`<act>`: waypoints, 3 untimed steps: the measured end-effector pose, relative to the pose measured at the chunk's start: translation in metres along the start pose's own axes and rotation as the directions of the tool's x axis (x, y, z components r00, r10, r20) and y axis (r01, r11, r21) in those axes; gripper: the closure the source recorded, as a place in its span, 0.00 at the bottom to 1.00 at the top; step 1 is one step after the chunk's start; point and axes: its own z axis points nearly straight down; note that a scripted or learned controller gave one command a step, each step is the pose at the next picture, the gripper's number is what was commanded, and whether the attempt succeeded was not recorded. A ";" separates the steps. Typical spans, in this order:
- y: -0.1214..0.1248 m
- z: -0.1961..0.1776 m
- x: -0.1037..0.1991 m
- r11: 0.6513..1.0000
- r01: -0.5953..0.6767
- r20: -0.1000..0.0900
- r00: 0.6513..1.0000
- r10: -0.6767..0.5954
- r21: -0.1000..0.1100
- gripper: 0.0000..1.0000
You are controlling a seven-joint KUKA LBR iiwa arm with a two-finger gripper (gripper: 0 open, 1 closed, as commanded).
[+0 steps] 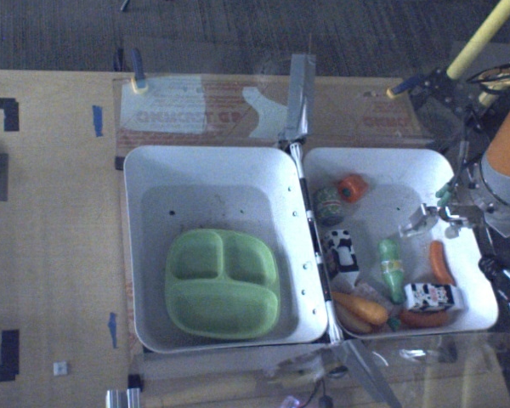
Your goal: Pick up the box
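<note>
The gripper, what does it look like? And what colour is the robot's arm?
The gripper is small, made of shiny silver-grey metal, with a little green bit near its base. Behind it the arm is grey with a bright orange band above the wrist. Dark cables run along the arm at the right edge of the bin.

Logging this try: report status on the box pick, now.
Hand over right bin, nothing seen between its fingers. Black-and-white box lying by the divider, untouched. Green bottle between hand and box; second small carton near front wall.
</note>
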 end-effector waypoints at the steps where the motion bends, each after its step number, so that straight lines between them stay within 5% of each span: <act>1: -0.024 0.114 0.037 0.990 -0.139 0.001 0.990 0.139 -0.008 0.00; 2: -0.023 0.104 0.037 0.990 -0.141 0.001 0.990 0.142 -0.012 1.00; 3: -0.038 0.112 0.070 0.837 -0.548 -0.002 0.837 0.548 -0.013 1.00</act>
